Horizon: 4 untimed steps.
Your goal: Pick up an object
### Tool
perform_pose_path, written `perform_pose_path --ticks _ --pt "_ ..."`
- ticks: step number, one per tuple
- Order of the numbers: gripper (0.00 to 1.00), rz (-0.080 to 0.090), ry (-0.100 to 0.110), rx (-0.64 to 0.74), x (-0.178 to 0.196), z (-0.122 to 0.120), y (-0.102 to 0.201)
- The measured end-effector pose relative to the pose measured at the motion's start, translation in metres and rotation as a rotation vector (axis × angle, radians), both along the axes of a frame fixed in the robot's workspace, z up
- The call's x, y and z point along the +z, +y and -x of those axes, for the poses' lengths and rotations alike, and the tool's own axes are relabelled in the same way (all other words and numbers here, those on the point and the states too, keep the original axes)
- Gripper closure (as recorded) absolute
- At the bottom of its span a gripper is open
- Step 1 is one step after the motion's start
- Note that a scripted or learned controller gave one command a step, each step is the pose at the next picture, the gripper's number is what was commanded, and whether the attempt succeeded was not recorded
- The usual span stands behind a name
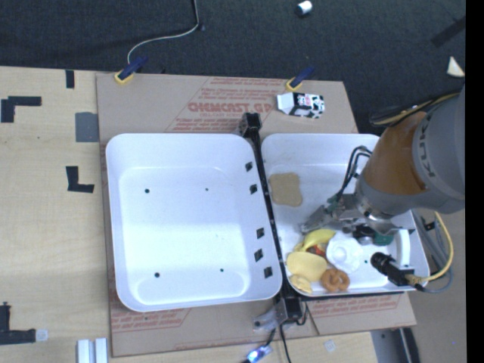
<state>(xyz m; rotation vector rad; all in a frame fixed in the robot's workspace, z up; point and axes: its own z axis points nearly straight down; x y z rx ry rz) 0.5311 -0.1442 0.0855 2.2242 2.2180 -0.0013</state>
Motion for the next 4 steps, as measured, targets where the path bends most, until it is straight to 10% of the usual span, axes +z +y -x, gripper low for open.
perform_pose_path --ticks 1,2,4 --pt "1.00 0.000 -0.001 0.003 0.009 -0.002 0.002" --pt "1.00 -0.002 -0.004 0.009 0.103 0.008 0.061" --pt "1.00 -0.003 -0.008 0.013 0.212 -0.121 0.179"
